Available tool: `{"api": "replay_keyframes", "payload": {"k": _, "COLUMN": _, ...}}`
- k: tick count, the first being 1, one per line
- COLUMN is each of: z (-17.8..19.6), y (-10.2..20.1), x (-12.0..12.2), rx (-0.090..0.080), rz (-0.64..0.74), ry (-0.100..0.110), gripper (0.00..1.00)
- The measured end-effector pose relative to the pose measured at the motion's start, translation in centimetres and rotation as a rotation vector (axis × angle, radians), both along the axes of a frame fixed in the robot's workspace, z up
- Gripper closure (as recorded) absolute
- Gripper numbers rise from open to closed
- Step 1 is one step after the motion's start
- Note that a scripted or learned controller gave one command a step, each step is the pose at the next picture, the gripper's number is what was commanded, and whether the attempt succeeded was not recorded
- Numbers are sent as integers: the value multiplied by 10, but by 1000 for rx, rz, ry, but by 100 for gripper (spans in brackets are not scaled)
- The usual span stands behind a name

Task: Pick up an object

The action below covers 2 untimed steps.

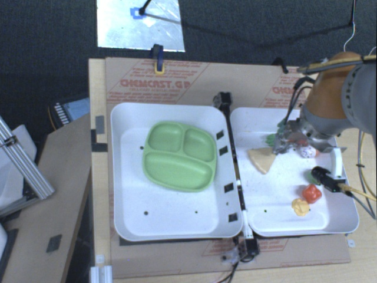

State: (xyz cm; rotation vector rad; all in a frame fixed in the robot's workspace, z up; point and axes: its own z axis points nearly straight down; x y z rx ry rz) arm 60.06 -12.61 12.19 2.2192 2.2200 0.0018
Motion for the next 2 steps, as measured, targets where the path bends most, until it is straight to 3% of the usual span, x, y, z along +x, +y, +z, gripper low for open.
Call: {"api": "replay_keyframes", "payload": {"k": 2, "z": 88, "y": 2, "x": 10, "rx": 0, "rz": 4, "ry": -1, "gripper": 100}}
